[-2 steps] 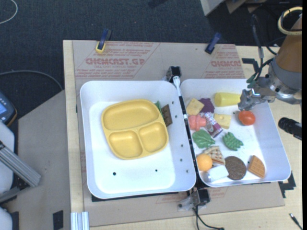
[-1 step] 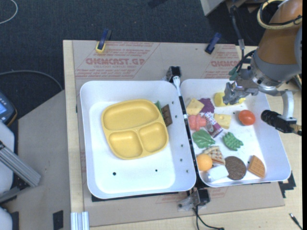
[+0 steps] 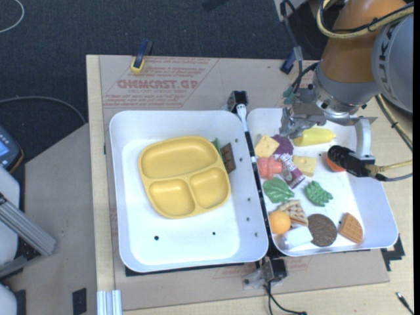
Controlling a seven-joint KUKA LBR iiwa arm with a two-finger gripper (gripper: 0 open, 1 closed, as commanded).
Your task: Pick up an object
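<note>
Two bins: we see the gripper [image 3: 296, 125] low over the far end of the right bin [image 3: 380, 209].
Grip: we cannot tell its state.
Beneath it: a purple piece [image 3: 287, 151], a yellow block [image 3: 266, 146] to its left, a yellow banana-like toy [image 3: 315, 136] to its right.
Surface: a brown bench [image 3: 105, 176] bears both white bins, touching side by side.
Open room: the right bin's right side is bare.
Around: green leaves [image 3: 278, 189], an orange [image 3: 279, 222], a brown disc [image 3: 321, 229] lie nearer; the left bin [image 3: 125, 195] holds a yellow divided tray [image 3: 184, 176].

below me the desk [image 3: 164, 77] carries two white bins side by side: left bin [image 3: 125, 176], right bin [image 3: 377, 209].
</note>
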